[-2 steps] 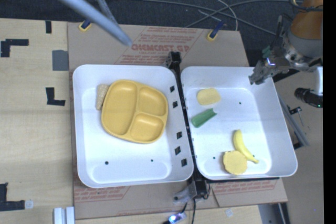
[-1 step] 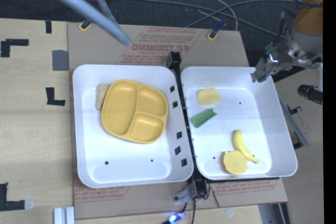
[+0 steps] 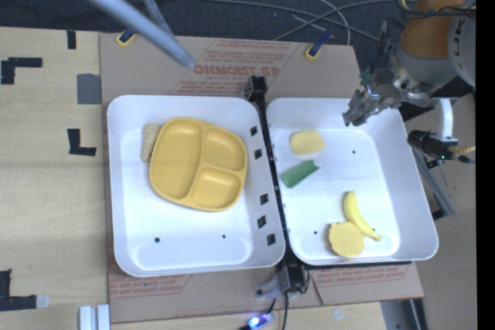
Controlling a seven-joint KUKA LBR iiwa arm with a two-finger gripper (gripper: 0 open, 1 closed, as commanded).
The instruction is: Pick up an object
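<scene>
sponge point(image 3: 148, 141): partly hidden under the yellow plate point(image 3: 198, 164) | gripper point(image 3: 357, 113): fingers too small and dark to be told open or shut | arm point(image 3: 437, 19): cut off by the right edge | yellow disc point(image 3: 346, 239): overlapped at its top by the banana point(image 3: 356, 214)

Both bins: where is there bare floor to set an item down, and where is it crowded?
Left bin: a bare strip along the near wall, below the yellow divided plate. Right bin: open floor on its right side, between the tool and the banana. Crowded: the right bin's left side, where the pale yellow piece and green piece lie, and the near wall by the yellow disc.
</scene>
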